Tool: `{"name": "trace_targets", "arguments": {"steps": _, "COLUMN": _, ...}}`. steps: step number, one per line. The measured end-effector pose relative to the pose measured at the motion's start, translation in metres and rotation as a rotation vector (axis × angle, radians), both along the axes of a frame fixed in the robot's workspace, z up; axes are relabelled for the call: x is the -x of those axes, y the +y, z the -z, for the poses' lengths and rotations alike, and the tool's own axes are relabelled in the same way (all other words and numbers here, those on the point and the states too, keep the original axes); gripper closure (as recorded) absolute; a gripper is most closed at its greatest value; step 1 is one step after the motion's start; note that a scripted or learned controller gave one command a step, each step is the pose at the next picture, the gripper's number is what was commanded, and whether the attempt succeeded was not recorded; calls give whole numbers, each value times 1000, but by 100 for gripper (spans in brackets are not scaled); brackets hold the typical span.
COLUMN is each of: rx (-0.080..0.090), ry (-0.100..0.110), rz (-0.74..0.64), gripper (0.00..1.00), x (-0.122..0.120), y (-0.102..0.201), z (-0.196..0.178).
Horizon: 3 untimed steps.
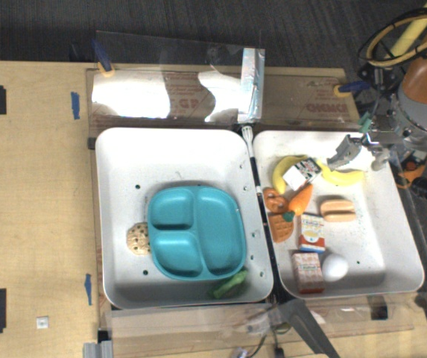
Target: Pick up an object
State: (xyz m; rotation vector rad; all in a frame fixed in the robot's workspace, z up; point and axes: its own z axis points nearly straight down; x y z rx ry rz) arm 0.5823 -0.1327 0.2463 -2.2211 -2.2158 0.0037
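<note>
The right bin (399, 271) holds several toy foods: a yellow banana (286, 168) with a white tag, an orange carrot (299, 198), a hot dog (337, 210), a small carton (312, 233), a red-and-brown box (308, 270), a white egg (335, 267) and brown pieces (277, 215). My gripper (362, 155) hangs over the bin's far right part, just above the banana's right end (345, 176). Its fingers (343, 154) are spread open with nothing held between them.
The left bin (124, 155) holds a teal divided plate (197, 231), a cookie (138, 238) at the plate's left and a green piece (230, 286) near the front wall. A ridge between the bins (258, 192) separates them. Cables (396, 39) hang at the far right.
</note>
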Motion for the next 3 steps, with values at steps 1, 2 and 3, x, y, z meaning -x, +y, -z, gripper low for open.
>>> {"name": "trace_targets", "arguments": {"steps": 1, "rx": 2, "ry": -7, "rz": -99, "gripper": 0, "x": -4, "y": -3, "z": 141}}
{"name": "trace_targets", "arguments": {"steps": 2, "rx": 2, "ry": -10, "rz": -79, "gripper": 0, "x": 43, "y": -8, "z": 160}}
{"name": "trace_targets", "arguments": {"steps": 3, "rx": 4, "ry": -11, "rz": -73, "gripper": 100, "x": 43, "y": -9, "z": 152}}
